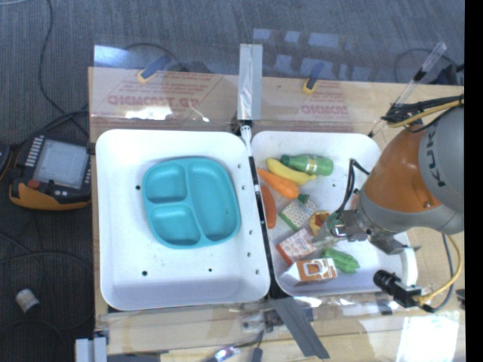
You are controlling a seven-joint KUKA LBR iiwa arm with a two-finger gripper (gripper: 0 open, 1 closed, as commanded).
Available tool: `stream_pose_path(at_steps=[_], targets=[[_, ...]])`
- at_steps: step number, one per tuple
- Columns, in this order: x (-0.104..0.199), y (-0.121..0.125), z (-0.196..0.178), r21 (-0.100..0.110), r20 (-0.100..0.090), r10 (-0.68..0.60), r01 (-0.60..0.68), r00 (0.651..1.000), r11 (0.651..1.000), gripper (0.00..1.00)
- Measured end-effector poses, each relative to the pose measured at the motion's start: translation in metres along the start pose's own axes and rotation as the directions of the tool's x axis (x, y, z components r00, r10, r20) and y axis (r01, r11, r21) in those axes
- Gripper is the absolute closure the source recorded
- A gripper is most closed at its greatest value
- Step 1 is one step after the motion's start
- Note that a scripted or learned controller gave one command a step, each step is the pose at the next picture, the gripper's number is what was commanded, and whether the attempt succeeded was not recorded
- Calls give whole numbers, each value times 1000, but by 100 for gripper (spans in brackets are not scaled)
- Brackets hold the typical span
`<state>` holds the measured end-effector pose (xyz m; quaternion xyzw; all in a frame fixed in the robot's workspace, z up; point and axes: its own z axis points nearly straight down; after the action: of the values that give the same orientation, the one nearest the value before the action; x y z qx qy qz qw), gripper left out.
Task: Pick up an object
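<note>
Grey carpet runs all round the bench (423, 96), with black cables trailing across it and a handheld control pendant (49, 173) lying at the left edge of the frame. Two shallow white bins sit side by side on the bench. At the centre-left, the left bin (121, 277) carries a teal divided plate (190, 201) and little else. At the centre-right, the right bin (362, 145) is crowded: a green bottle (309, 164) lies near its upper part with a yellow banana (290, 172) just below it, an orange carrot (278, 182) slants beside that, and a thin red-orange piece (269, 205) lies along the bin's left wall. Lower down come a pale green packet (297, 215), a red-and-white packet (296, 244), an orange carton (315, 270) and a green leafy piece (341, 260), all packed close together.

From the right of the frame the arm (411, 183) reaches in, its bulk covering the right side of that bin. Its gripper (337, 225) is down among the clutter in the bin's middle, just beside the pale green packet and above the green leafy piece. From this angle I cannot tell how it is set, nor whether it has hold of anything. The nearest items lie immediately to its left and below it; the bottle and banana sit farther up the bin.
</note>
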<state>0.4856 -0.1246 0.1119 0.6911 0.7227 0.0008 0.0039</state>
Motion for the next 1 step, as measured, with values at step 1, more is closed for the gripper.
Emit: stream_pose_path(at_steps=[1], targets=[[1, -1, -7, 6, -2, 0, 0, 1000, 1000, 100]])
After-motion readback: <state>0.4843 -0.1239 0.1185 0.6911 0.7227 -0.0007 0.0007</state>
